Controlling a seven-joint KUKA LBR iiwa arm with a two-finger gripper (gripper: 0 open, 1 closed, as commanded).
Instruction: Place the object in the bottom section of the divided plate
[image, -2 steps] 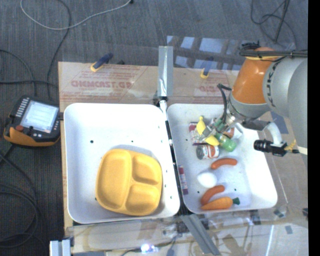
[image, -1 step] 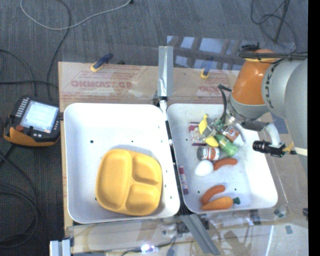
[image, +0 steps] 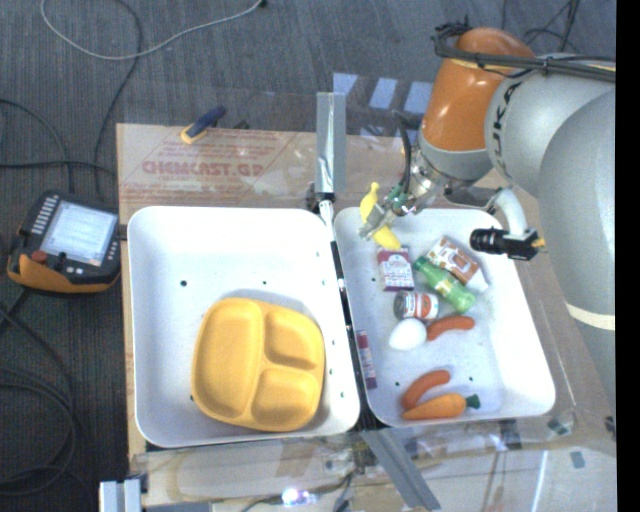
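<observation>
A yellow divided plate (image: 207, 352) lies in the left bin (image: 170, 250), toward its front. It has one large section on its left and two smaller ones on its right. My gripper (image: 382, 220) is at the back left corner of the right bin (image: 520, 350), just right of the wall between the bins. It is shut on a yellow toy banana (image: 371, 202), which sticks out above and below the fingers, its upper end over the bin's rim.
Crowded in the right bin are a maroon packet (image: 396, 268), green bottle (image: 447, 283), snack pack (image: 461, 260), small can (image: 415, 305), white egg (image: 406, 335) and three carrots (image: 435, 407). A pendant (image: 65, 240) lies left of the bench.
</observation>
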